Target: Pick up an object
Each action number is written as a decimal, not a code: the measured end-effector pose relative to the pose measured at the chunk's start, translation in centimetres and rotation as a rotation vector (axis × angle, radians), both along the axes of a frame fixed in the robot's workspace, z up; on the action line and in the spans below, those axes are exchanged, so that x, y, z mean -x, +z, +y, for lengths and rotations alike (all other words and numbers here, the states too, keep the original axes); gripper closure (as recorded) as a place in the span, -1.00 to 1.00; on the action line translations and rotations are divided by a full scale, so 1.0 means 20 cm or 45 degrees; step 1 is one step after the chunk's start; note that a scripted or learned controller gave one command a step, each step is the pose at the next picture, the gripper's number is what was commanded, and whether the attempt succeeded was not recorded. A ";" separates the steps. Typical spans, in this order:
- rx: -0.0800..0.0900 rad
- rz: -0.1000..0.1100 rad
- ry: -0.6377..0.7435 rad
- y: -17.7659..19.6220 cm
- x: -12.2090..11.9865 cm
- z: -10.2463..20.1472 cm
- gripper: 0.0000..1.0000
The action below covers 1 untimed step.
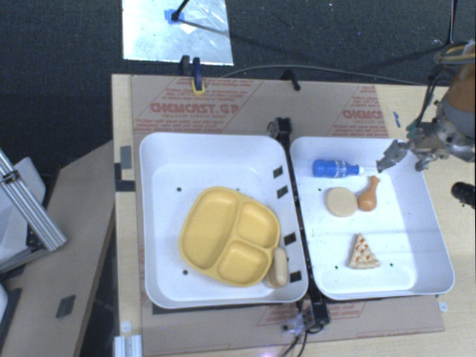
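Observation:
The right bin [424,229] holds a blue bottle [335,169] lying on its side, a round beige biscuit [341,201], an orange-brown drumstick [368,193] and a pizza slice [363,253]. My gripper [404,162] hangs over the bin's far right corner, just right of the bottle's cap and above the drumstick. It is open, with nothing between its fingers. The grey arm reaches in from the right edge.
The left bin [163,199] carries a yellow divided plate [230,236] and a pale bread roll [279,266] against its right wall. Black clips [281,129] join the two bins along the middle. A blue-and-yellow clamp [195,73] sits at the board's far edge.

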<state>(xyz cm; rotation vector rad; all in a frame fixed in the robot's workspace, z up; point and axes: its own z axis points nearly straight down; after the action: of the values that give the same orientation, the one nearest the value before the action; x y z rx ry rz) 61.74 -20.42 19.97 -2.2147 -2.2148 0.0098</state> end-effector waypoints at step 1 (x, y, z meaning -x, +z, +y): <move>0.003 -0.016 0.004 0.04 -0.01 0.00 -1.00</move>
<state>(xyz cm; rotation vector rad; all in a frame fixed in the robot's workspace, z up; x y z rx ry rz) 62.04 -20.34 20.82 -2.2185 -2.2263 -0.0011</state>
